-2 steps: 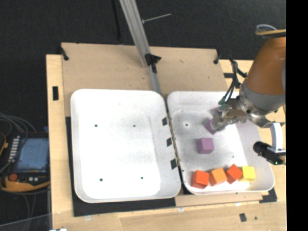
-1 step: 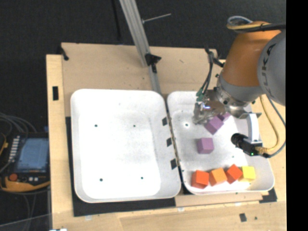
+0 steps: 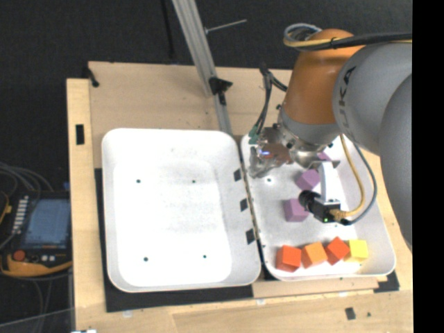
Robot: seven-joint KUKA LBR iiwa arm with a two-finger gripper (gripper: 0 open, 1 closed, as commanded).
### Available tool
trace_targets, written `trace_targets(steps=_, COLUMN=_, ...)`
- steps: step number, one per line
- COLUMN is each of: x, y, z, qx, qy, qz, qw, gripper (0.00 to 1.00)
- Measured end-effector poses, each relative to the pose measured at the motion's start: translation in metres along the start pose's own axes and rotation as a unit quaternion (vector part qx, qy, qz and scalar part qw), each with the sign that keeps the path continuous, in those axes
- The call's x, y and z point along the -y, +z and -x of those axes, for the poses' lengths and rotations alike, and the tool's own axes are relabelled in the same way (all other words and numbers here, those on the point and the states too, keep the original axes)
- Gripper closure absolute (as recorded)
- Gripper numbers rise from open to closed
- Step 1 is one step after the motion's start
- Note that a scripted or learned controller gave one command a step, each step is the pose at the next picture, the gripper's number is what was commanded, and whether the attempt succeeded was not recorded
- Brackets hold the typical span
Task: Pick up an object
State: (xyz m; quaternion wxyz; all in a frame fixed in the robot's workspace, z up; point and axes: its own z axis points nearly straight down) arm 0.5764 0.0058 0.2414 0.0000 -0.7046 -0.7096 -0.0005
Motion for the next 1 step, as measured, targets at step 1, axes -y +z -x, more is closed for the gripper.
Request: trace_targets(steps=1, x=-0.0122, y=0.0099, z=-0.0559, qx=0.0, qy=0.0, qz=0.0, qw=1.0, gripper=1.0)
